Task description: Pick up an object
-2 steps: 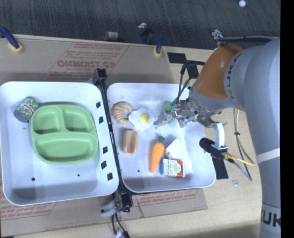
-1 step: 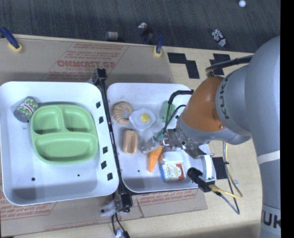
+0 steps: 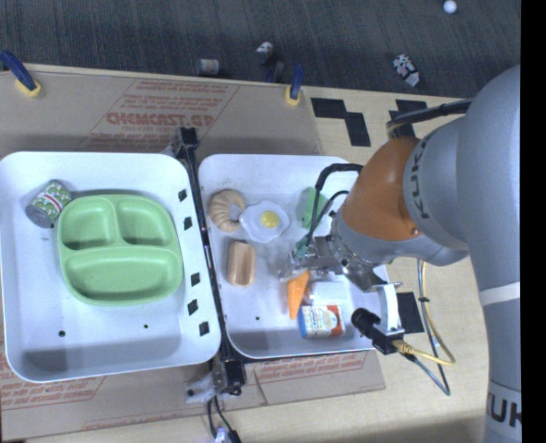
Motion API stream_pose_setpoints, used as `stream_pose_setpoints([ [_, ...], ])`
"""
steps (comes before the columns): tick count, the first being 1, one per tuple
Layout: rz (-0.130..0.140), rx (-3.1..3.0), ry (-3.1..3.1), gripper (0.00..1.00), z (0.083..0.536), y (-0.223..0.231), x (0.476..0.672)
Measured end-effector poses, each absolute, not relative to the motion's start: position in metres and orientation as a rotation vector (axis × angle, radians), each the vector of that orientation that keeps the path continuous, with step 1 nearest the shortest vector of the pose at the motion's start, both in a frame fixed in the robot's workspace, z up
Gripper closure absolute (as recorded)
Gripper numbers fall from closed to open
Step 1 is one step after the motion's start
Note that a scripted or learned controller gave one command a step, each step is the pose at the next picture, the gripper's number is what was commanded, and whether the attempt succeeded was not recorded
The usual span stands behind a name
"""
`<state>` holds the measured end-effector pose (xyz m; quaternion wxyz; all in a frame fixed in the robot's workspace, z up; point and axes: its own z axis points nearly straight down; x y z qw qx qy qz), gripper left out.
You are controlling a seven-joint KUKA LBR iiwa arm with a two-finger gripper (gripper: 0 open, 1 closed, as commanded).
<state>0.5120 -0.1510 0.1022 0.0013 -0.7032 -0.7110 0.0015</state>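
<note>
The right bin (image 3: 255, 340) holds a tan bread roll (image 3: 227, 208), a toy fried egg (image 3: 266, 220), a green piece (image 3: 307, 206), a tan loaf-shaped piece (image 3: 241, 263), an orange carrot-like piece (image 3: 297, 294) and a small printed carton (image 3: 321, 321). My gripper (image 3: 308, 258) hangs low over the middle-right of this bin, just above the orange piece and right of the loaf-shaped piece. The wrist and its orange band (image 3: 384, 201) hide the bin's right side.
The left bin (image 3: 24, 340) carries a green divided plate (image 3: 119, 247) and a small can (image 3: 47, 201) at its top-left corner. A black divider (image 3: 199, 247) runs between the bins. Cables (image 3: 421, 349) trail off the right bin's lower right corner.
</note>
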Motion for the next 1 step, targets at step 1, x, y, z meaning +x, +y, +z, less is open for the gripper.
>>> stream_pose_setpoints([
  [1,0.001,-2.211,-2.231,1.00,0.1921,-0.0835,0.4784],
])
